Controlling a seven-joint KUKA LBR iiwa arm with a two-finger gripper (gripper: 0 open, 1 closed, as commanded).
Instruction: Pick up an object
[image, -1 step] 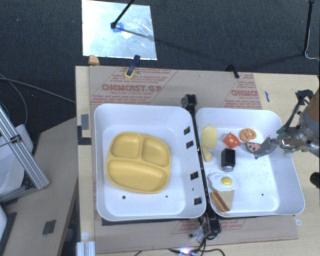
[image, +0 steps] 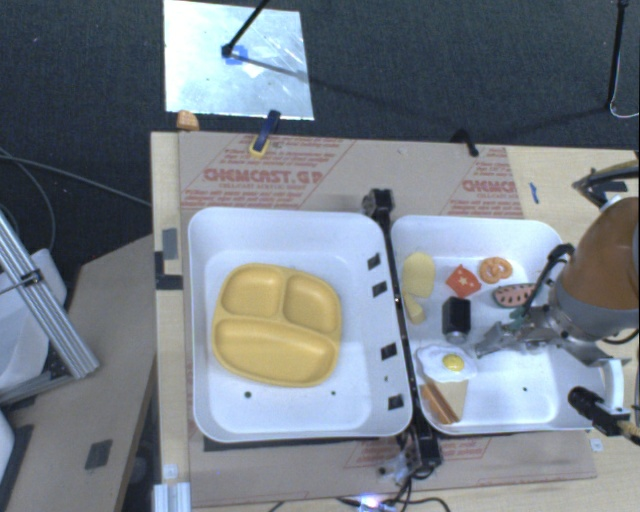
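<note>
In the left bin (image: 205, 330), a yellow divided tray (image: 278, 323) lies alone near the middle, untouched.

Across the central divider, the right bin (image: 520, 400) carries the toy food from which one piece is to be lifted. A pale yellow piece (image: 418, 275) sits by the bin's left wall near the far corner. A fried egg (image: 446, 363) lies against the same wall further forward, and a toast-like slice (image: 442, 400) rests at the near left corner. A small dark cylinder (image: 457, 317) stands just right of the pale piece, with a red piece (image: 462, 280) beyond it toward the far edge. A pretzel-shaped piece (image: 494, 269) and a watermelon slice (image: 514, 295) lie further right along the far side.

Every item rests on the bin floor, so the pick appears not yet made; grasping and lifting both look to remain.

The gripper (image: 492, 343) reaches in low from the bin's right side, its tip between the fried egg and the dark cylinder, close to both. Whether it touches either cannot be told. How wide the claw stands cannot be told either, and nothing is seen held in it.
</note>
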